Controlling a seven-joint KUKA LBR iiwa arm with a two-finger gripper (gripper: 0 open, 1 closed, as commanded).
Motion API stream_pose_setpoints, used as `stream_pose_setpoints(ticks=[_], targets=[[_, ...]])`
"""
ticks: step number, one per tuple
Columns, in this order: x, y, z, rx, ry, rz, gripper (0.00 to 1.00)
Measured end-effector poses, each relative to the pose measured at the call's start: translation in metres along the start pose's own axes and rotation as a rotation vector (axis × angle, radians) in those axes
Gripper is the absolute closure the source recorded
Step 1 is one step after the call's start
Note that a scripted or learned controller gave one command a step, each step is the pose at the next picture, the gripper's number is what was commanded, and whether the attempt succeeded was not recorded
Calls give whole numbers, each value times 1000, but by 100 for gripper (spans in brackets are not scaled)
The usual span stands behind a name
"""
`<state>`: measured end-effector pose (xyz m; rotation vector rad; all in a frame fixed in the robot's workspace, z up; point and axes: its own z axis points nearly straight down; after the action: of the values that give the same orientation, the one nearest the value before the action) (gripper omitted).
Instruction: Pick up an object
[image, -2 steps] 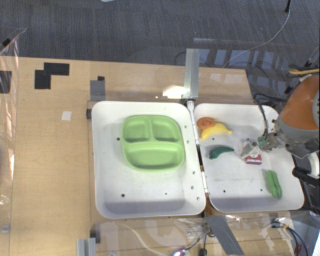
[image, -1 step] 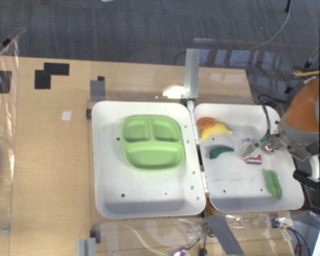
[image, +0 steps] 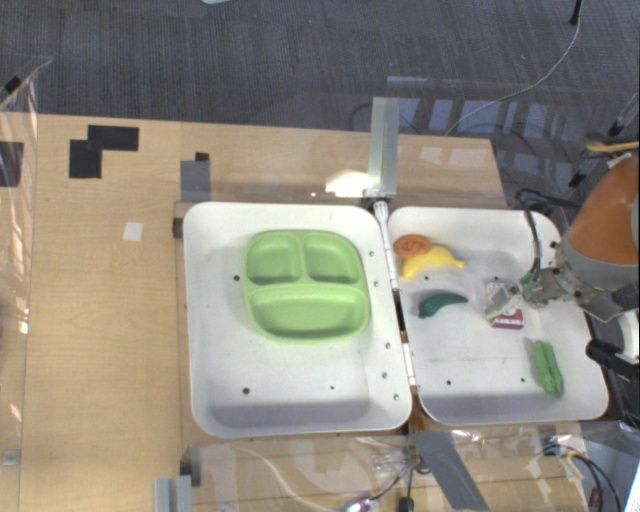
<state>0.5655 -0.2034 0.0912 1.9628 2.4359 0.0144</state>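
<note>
The right bin (image: 470, 395) holds several small objects. An orange round piece (image: 411, 245) and a yellow banana-shaped piece (image: 428, 263) lie at its back left. A dark green curved piece (image: 441, 302) lies near the middle. A small clear packet with a dark red edge (image: 503, 304) sits right of centre, and a light green stick (image: 546, 365) lies at the front right. My gripper (image: 528, 290) reaches in from the right, low over the bin, right beside the packet's right side. Whether it touches the packet I cannot tell.
The left bin (image: 215, 390) holds a green divided plate (image: 305, 283). A metal post (image: 384, 150) stands behind the seam between the bins. The arm's orange band (image: 610, 215) and cables hang over the right bin's right rim.
</note>
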Motion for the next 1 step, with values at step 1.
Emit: stream_pose_setpoints(ticks=[1], targets=[[14,3,0,0,-4,14,0]])
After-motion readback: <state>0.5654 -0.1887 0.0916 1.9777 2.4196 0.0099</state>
